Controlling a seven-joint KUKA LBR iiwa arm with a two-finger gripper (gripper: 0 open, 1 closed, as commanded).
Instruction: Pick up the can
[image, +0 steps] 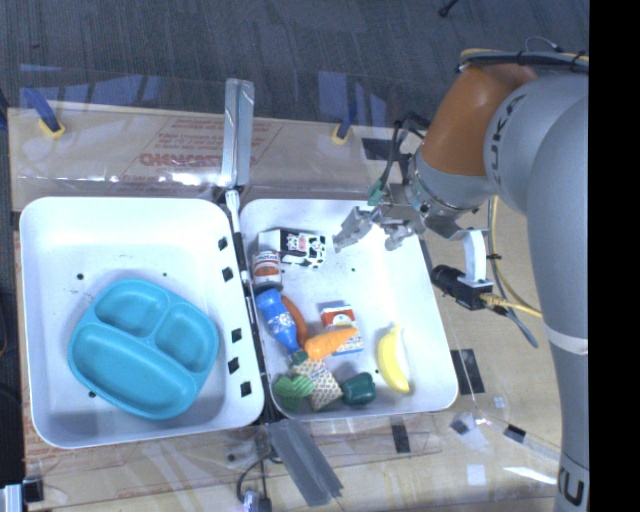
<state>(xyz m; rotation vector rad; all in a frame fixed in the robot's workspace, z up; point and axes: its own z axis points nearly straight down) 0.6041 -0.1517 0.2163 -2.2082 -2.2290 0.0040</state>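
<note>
Half the can (266, 268) hides against the right bin's (425, 330) left wall

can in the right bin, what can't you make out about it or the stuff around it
- Can: label too small to read; it lies against the bin wall, hiding its far side.
- Blue bottle: partly covered by the carrot.
- Gripper: blurred, finger spacing unclear.
- Green pepper: too dark for detail.
</note>
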